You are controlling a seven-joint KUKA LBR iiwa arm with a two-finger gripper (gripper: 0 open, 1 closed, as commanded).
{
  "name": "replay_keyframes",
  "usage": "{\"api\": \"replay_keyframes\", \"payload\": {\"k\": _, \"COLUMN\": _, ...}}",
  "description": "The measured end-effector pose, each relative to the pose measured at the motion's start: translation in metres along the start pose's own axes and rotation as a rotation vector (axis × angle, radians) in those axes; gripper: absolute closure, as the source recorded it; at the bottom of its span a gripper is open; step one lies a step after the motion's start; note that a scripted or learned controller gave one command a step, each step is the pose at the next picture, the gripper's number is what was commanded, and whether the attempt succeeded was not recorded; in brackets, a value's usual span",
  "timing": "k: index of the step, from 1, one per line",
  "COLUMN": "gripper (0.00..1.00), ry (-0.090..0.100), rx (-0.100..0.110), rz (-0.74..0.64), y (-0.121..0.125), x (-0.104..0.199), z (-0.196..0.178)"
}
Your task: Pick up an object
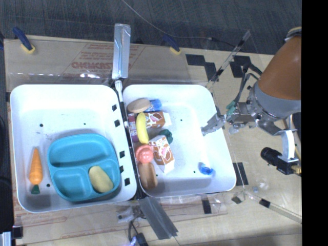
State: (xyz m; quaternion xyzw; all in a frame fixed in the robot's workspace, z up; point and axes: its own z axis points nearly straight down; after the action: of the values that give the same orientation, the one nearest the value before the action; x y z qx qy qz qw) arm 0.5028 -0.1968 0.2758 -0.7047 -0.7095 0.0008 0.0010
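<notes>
Roughly, nearest the camera, the right bin (225, 174) held a small blue piece (205, 169) near its front corner, alone on bare white floor. Along that bin's left wall sat a tight pile: a brown sausage-like item (147, 176), a pink ball (144, 154), a small carton (163, 151), a banana (142, 128), a second carton (155, 120) and a bun (138, 105) at the far end. The left bin (20, 111) carried a blue tray (77, 160) with a potato (101, 179) in one compartment and a carrot (35, 165) just beside the tray. The end effector (211, 125) hovered over the right bin's right rim, apart from everything; clenched or released, cannot tell. No target was fixed; the carton looked the best bet: light, stiff, flat-sided, so pinch across the two broad faces. The banana would be softer and curved, likely to roll. The crowding could block a finger.
</notes>
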Motion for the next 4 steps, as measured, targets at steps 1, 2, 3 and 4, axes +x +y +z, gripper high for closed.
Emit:
{"api": "replay_keyframes", "payload": {"k": 1, "gripper": 0.00, "ry": 0.004, "rx": 0.011, "rz": -0.016, "y": -0.017, "x": -0.012, "z": 0.124}}
{"api": "replay_keyframes", "payload": {"k": 2, "gripper": 0.00, "ry": 0.001, "rx": -0.004, "rz": -0.086, "y": 0.033, "x": 0.039, "z": 0.073}}
{"api": "replay_keyframes", "payload": {"k": 3, "gripper": 0.00, "ry": 0.000, "rx": 0.000, "rz": -0.095, "y": 0.049, "x": 0.003, "z": 0.093}}
{"api": "replay_keyframes", "payload": {"k": 4, "gripper": 0.00, "ry": 0.004, "rx": 0.005, "rz": -0.220, "y": 0.055, "x": 0.050, "z": 0.180}}
